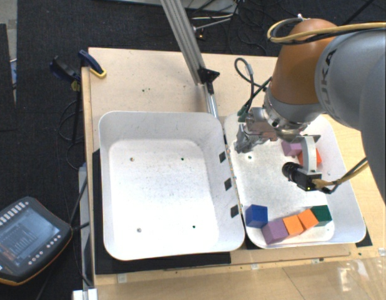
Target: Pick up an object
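Blue plastic cube (pixel 256 215) lies toward six o'clock from the gripper (pixel 244 137), well apart; purple (pixel 274 230), orange (pixel 293 224) and green (pixel 320 215) blocks trail at four o'clock. Jaw state: cannot tell.

Four small blocks lie near the front edge of the right bin (pixel 349 230). A blue cube (pixel 256 215) sits alone at the left — just apart from the others. A purple block (pixel 274 230), an orange block (pixel 293 224) and a green block (pixel 320 215) form a touching row slanting up to the right. Further back, a pink-purple block (pixel 292 148) and an orange piece (pixel 317 159) lie partly hidden under the arm.
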Controlling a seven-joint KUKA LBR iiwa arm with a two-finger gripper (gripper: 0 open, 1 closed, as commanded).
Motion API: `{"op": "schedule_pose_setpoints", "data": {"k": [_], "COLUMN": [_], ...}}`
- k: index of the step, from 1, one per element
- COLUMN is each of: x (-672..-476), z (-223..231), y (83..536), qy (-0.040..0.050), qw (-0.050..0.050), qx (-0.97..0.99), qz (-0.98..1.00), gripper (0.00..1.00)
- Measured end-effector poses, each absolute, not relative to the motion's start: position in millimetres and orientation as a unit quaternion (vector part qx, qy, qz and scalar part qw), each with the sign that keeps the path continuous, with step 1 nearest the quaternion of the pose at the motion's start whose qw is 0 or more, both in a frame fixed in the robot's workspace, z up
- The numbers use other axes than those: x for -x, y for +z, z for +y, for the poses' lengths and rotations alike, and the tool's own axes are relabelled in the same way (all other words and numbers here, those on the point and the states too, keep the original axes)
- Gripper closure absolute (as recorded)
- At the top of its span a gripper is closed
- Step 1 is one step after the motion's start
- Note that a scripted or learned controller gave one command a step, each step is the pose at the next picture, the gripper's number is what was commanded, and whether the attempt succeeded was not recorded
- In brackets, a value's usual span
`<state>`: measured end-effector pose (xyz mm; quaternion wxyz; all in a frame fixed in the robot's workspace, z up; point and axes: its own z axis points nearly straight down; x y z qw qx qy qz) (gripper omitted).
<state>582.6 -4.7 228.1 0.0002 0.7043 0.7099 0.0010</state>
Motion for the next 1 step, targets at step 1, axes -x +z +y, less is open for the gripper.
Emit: {"op": "schedule_pose_setpoints", "data": {"k": [1], "x": [-602.7], "z": [45.6], "y": [242.1], "qy": [0.0021], "qw": [0.001], "qx": [-0.704], "qz": [0.710], "gripper": [1.00]}}
